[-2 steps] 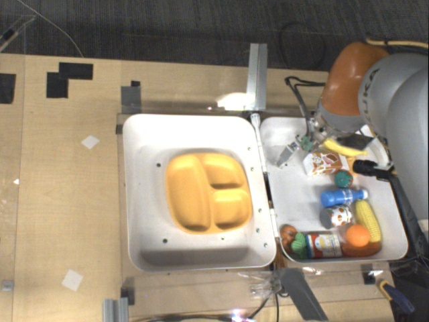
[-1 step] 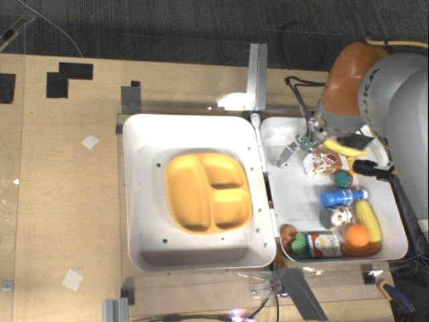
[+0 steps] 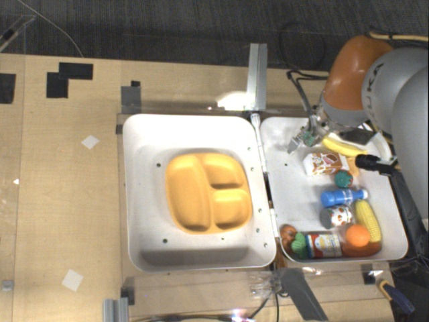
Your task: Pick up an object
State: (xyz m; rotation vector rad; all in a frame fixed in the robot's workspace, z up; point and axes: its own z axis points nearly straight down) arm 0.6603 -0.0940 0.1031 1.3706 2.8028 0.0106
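Over the right bin's far corner hovers the tool; its grip state I cannot tell. Approach step, seemingly: next it must descend onto the snack packet.

Yellow tray lies in left bin; toys crowd right bin below arm

We see a robotics lab: a wooden bench with black tape markers, metal brackets and two white bins.
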